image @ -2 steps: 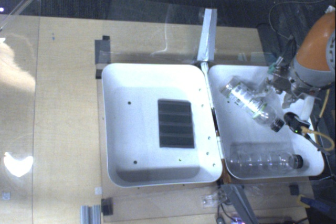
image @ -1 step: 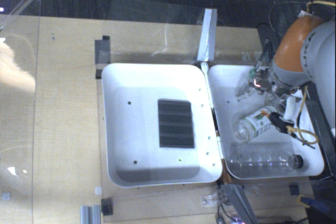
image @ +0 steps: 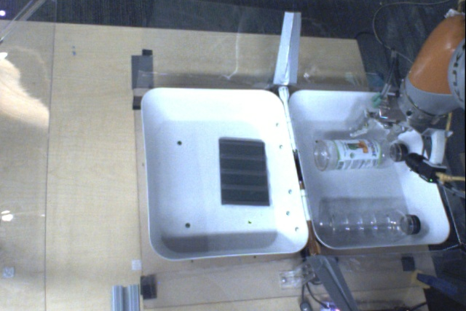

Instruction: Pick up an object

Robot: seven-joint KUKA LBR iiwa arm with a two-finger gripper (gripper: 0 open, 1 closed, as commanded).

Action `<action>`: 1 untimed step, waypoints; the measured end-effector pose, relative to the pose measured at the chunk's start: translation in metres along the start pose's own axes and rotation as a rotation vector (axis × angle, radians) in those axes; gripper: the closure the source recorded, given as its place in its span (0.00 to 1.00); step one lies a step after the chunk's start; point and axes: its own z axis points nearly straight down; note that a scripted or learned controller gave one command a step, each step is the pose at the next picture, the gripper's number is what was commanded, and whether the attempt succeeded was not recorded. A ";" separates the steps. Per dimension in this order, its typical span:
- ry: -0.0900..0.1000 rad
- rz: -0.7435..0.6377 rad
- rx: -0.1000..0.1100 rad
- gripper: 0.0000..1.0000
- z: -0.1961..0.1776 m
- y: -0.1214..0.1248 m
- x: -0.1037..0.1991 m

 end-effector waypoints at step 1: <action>0.003 -0.128 -0.005 0.00 0.027 -0.026 0.105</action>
